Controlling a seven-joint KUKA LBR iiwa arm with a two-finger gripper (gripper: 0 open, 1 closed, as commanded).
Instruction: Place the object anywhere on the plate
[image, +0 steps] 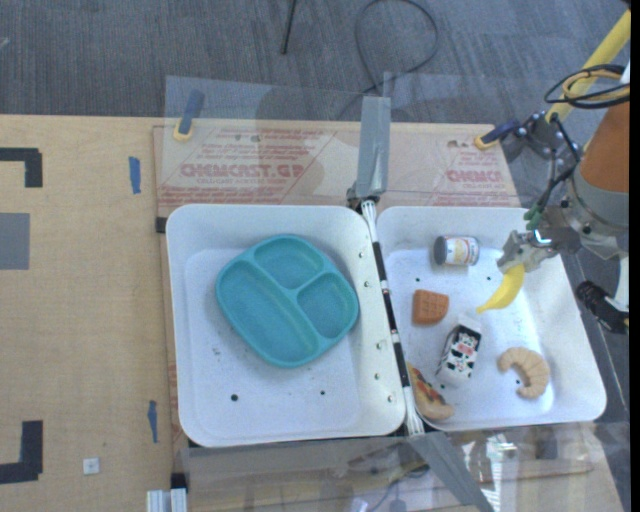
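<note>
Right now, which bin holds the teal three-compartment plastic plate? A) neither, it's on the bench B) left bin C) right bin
B: the teal three-compartment plastic plate lies in the left white bin, while the yellow banana and the other items sit in the right white bin.

My teal three-compartment plastic plate (287, 299) lies in the left shallow white bin (200, 400); the yellow toy banana (504, 289) lies in the right shallow white bin (580, 395).

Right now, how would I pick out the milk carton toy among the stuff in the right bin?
Look in the right bin, at its lower middle. The black-and-white cow-patterned carton lies tilted there, below the orange waffle piece and left of the croissant; nothing else there is black and white.
</note>
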